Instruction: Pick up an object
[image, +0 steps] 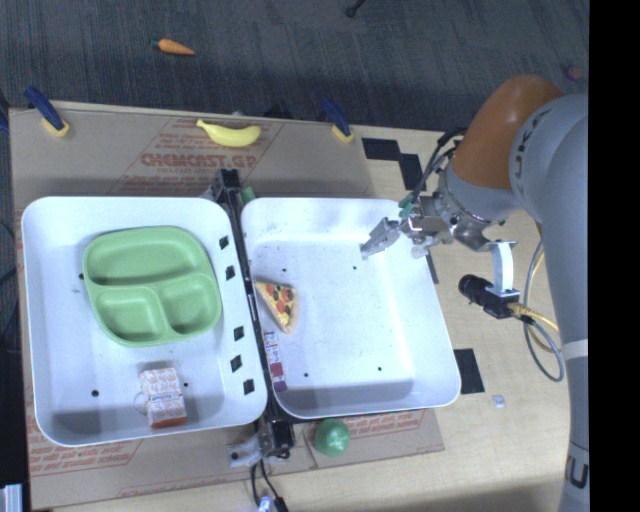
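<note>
Pizza slice, toy, lies flat in right bin by its left wall, next to the divider. Left bin has green tray and small box. Pizza prob light, stiff plastic, thin and low, so pinch across narrow width, edges only. Gripper hangs over right bin's upper right, well apart from pizza, carrying nothing; jaw gap: can't tell.
</note>
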